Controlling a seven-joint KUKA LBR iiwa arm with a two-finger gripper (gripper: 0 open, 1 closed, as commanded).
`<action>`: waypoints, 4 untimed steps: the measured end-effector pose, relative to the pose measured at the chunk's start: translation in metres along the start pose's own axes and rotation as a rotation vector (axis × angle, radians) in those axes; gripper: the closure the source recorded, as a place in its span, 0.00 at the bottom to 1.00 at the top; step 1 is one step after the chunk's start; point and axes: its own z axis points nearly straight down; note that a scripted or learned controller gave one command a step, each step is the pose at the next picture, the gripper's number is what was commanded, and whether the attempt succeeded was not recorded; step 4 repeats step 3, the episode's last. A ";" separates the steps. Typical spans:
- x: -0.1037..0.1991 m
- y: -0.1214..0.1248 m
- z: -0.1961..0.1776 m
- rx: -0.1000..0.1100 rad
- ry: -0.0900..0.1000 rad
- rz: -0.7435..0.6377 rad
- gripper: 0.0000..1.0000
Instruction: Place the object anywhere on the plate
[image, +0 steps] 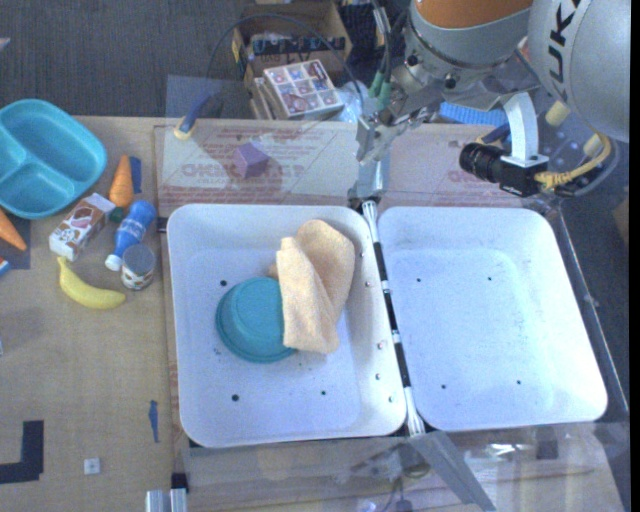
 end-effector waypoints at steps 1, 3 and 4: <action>0.000 0.000 0.000 0.000 0.000 0.000 0.00; -0.028 -0.050 0.025 0.000 0.005 -0.508 0.00; -0.028 -0.050 0.025 0.000 0.005 -0.508 0.00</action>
